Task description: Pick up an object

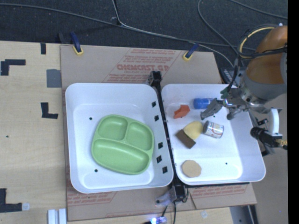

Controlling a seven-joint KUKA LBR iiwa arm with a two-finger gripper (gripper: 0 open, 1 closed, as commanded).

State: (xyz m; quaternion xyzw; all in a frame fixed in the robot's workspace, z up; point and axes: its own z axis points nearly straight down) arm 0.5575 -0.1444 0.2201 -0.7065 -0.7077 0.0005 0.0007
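Note:
The right bin [233, 169] holds several small objects. A blue block [201, 102] lies near the back, with an orange-red piece [181, 111] to its left. A yellow wedge [193, 129] rests against a brown block [185, 138] in the middle. A small silver can [214, 129] lies on its side just right of the wedge. A round tan cookie [191, 168] sits near the front. My gripper [220, 109] hangs over the right bin's back right, above the can and beside the blue block. Its dark fingers [211, 108] are spread and open, with nothing between them.
The left bin [77, 125] holds a green divided plate [123, 143]. A black divider clip strip [161, 125] runs between the bins. Cables cross the dark floor behind the bench. The arm's orange band [268, 41] and grey wrist [264, 80] hang over the right bin's far right rim.

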